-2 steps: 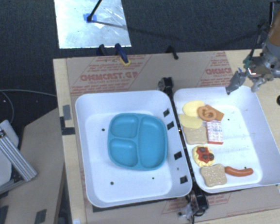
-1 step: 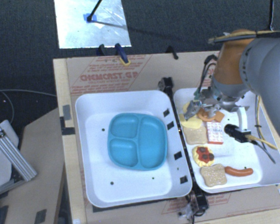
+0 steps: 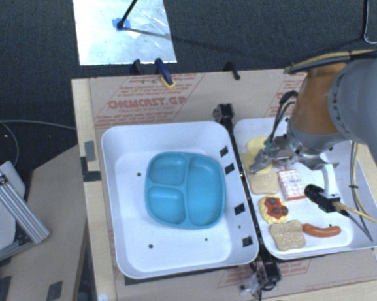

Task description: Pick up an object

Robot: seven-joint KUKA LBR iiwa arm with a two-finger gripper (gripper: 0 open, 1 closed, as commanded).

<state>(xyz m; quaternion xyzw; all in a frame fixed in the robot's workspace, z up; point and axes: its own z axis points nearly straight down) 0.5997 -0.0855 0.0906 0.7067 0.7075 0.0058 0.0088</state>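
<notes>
From my remote seat, the left bin (image 3: 123,185) is smooth white plastic holding a glossy blue divided plate (image 3: 184,189) with three rounded compartments. In the right bin (image 3: 373,232) I see toy food: a pale flat slice (image 3: 264,183), a small red-and-white box (image 3: 290,185), a pizza-looking round piece (image 3: 273,208), speckled toast (image 3: 287,235) and a shiny sausage (image 3: 322,230). The gripper (image 3: 263,160) hangs low over the pale slice; can't tell how wide its jaws are or whether they hold anything.
</notes>
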